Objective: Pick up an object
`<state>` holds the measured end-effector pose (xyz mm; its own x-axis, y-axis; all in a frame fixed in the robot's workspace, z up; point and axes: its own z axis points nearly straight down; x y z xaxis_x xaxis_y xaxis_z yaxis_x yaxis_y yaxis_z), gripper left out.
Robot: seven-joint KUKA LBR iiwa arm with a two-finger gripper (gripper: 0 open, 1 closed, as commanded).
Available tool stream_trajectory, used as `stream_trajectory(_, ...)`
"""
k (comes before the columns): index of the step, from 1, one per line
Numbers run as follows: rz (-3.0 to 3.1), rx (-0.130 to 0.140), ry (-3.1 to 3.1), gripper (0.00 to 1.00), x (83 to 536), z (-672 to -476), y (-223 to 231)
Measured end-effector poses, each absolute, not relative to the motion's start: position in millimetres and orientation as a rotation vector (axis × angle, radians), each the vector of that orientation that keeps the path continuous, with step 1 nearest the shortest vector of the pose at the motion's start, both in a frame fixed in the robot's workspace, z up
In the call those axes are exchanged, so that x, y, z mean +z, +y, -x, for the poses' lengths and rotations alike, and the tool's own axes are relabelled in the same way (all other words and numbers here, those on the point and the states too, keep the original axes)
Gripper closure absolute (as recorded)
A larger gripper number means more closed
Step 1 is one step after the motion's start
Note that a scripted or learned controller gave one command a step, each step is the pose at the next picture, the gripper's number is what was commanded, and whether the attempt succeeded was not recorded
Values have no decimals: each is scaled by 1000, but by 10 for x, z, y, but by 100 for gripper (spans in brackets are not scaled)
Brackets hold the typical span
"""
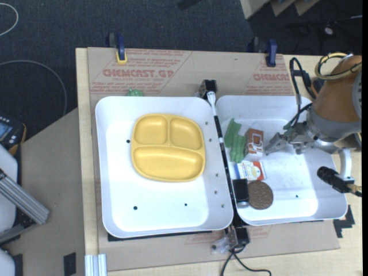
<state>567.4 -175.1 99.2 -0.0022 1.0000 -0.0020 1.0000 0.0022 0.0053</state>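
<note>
A: Starting at your left, what are you looking at?

B: You're seeing a smooth white left bin (115,206) with rounded corners, and a glossy yellow plate (168,148) is lying in it, moulded into three compartments. Both bins are sitting on a brown worktop (92,85) that is carrying red print reading "CHEMCAST GP", with blue clamps (119,43) gripping its far edge.

A: And moving right?

B: In the right bin (305,209) a ribbed green piece (234,140) is lying along the left wall. Just beside it a small brown packet (254,142) is resting, with a white and red packet (252,169) below it; their print is too small for you to read. A flat black block (240,190) is touching a round, rough brown disc (260,195) at the near edge.

A: Where's the claw?

B: The metal claw (275,143) is hanging just right of the brown packet, reaching in from the grey and orange arm (339,105). You cannot tell whether it is released or clenched, and nothing is showing between its tips.
</note>
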Motion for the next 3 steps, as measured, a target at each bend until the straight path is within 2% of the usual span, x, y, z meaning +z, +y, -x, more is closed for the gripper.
stream_trajectory(1, -2219, 1, 2210, 0, 1705, -5213, -2120)
stream_trajectory(2, -2219, 0, 2239, 0, 1064, -5312, -1136)
stream_trajectory(3, -2214, 9, 2225, 0, 1889, -4945, -678)
